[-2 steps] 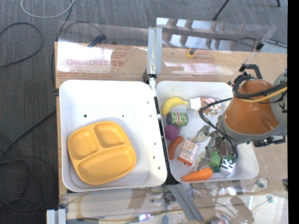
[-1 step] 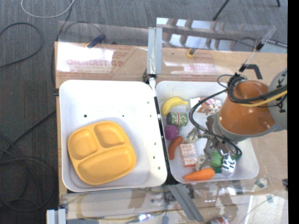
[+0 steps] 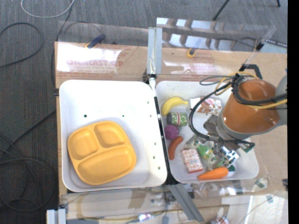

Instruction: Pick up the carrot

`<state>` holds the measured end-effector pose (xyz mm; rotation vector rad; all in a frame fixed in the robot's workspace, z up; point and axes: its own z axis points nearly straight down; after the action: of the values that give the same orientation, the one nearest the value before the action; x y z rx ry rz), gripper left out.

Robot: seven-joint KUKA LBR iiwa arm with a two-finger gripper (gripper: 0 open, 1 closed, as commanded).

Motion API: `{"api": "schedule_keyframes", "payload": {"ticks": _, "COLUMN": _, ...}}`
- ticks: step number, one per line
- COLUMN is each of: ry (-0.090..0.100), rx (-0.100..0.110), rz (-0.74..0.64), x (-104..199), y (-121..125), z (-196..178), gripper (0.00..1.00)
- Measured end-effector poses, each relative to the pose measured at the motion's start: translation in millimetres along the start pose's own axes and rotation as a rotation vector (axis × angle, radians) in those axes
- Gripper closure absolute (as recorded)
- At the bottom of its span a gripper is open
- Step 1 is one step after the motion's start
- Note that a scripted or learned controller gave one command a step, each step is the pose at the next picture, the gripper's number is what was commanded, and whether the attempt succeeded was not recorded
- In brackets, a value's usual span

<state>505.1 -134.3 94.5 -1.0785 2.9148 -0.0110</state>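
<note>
Camera view: carrot (image 3: pixel 213 173) lies just below gripper (image 3: pixel 218 149); jaws' state cannot be told.

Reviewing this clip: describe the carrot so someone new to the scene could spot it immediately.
Look in the right-hand white bin, the one the arm reaches over. Along its near edge, below the tool, lies the carrot. It is the bright orange tapered piece, lying flat just right of a small red-and-white packet.

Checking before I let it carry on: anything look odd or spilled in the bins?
Nothing spilled. The carrot lies at the right bin's near edge, beside the gripper, not in it. The yellow tray sits askew in the left bin.
</note>
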Motion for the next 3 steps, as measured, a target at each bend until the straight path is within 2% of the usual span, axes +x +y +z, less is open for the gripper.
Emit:
{"api": "schedule_keyframes", "payload": {"ticks": 1, "ry": 0.006, "rx": -0.009, "rz": -0.214, "x": 35.5, "y": -33.0, "z": 2.1, "gripper": 0.0}}
{"api": "schedule_keyframes", "payload": {"ticks": 2, "ry": 0.004, "rx": -0.006, "rz": -0.266, "x": 47.8, "y": -40.0, "z": 1.5, "gripper": 0.0}}
{"api": "schedule_keyframes", "payload": {"ticks": 3, "ry": 0.011, "rx": -0.009, "rz": -0.261, "x": 50.6, "y": -40.9, "z": -7.9, "gripper": 1.0}}
